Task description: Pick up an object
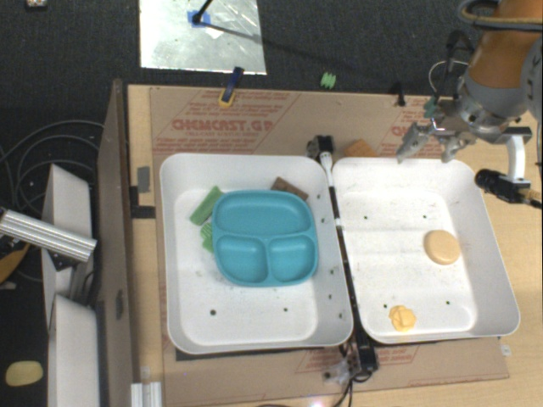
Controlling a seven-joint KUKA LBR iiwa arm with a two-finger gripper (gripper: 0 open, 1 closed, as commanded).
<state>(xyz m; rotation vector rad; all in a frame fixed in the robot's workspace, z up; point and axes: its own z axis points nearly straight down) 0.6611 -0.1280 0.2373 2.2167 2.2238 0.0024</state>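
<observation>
The gripper (431, 145) hangs open and empty over the right bin's (492, 253) far rim, so this looks like the approach. The tan disc (441, 247) lies well below the jaws, nothing between; next comes descending over it. A yellow lump (402, 316) sits farther off; the blue tray (263, 236) fills the left bin (182, 253).

two white bins (254, 329), one blue tray (263, 237), two tan lumps (441, 248) (right bin)
</observation>
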